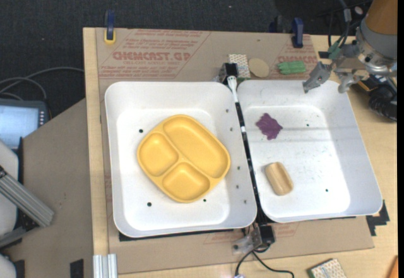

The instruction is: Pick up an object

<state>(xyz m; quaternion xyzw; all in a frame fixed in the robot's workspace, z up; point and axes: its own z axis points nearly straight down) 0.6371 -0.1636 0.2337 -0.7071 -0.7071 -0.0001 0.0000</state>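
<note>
A tan bread-like piece (278, 178) lies in the right bin (353, 163), near its front left. A small purple piece (269, 125) lies further back in the same bin. A yellow divided plate (183, 157) rests in the middle of the left bin (120, 144). My gripper (329, 78) hangs over the back right rim of the right bin, above and to the right of the purple piece. Its two grey fingers (314, 80) are spread apart with nothing between them.
Behind the bins on the brown board lie a round tan disc (258, 67), a small green object (291, 68) and a black-and-white part (232, 70). Blue clamps (110, 24) hold the board's back edge. Cables and equipment stand at the far right.
</note>
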